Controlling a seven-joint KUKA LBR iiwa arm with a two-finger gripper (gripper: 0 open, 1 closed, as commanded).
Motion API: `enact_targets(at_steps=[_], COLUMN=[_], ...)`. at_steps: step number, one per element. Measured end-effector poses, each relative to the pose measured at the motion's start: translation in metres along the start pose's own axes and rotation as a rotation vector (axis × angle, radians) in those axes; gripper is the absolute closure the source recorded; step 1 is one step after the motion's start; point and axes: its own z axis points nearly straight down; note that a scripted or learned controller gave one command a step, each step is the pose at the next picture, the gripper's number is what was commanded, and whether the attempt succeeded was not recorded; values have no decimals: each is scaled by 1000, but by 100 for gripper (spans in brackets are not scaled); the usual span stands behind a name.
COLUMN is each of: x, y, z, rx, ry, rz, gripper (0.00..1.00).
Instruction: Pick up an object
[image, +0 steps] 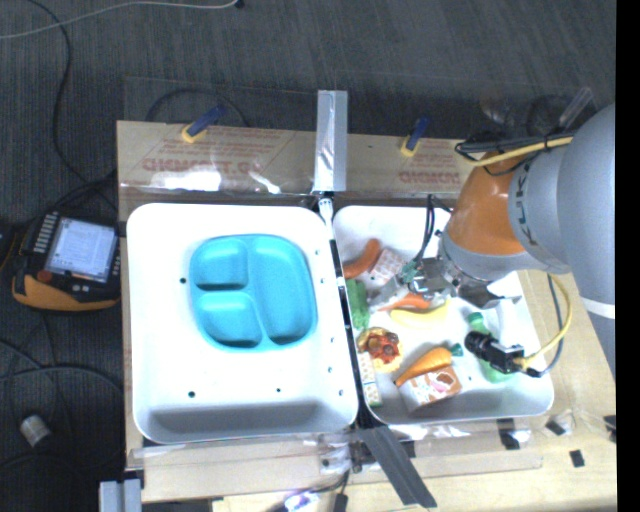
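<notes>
1. We could read no writing; the print on the cardboard (230, 160) behind the bins was blurred.
2. The left bin (160, 330) held a blue divided tray (252, 290).
3. The right bin (520, 400) held a sausage (362, 258), a carrot (422, 362), a banana (418, 312) and a small carton (436, 385).
4. The gripper (432, 278) hung over the banana; we could not tell how it was set.

A single fixed camera looks down at a slant from above the brown wooden counter (250, 160), near enough that both shallow white plastic bins (160, 400) fill mid-frame side by side.
</notes>
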Motion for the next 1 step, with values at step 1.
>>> enact_targets(at_steps=[1], x=[52], y=[7], z=[-198], rx=[10], ry=[-1], rz=[-4], gripper=[100])
